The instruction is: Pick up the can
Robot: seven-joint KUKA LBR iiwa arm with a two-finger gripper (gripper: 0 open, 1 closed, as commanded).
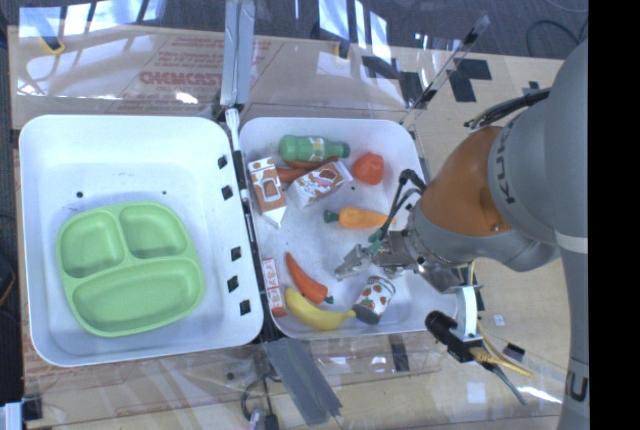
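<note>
Camera view: can (374,300) lies tilted near the front edge of the right bin (400,136), just right of a banana (312,311) and red chili (304,277). Gripper (361,261) hovers just above it with its fingers spread and nothing between them. Green divided plate (130,267) sits in the left bin (40,158).
</note>
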